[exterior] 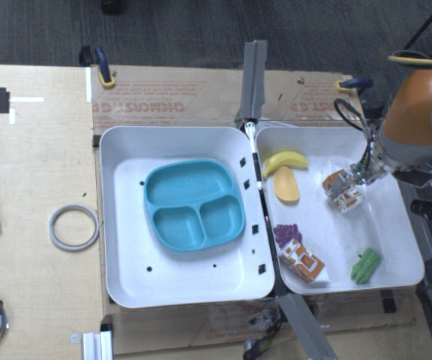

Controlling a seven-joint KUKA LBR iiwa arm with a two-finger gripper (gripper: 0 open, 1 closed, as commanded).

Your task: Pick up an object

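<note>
End effector (345,188) sits low in the right bin (396,276), right of the banana (285,160); can't tell its opening, blurred against clutter. No item seen gripped. Banana's long axis runs left-right, curve arching up, against the bin's back-left corner. Likely positioned for a grasp attempt right of the banana.
</note>
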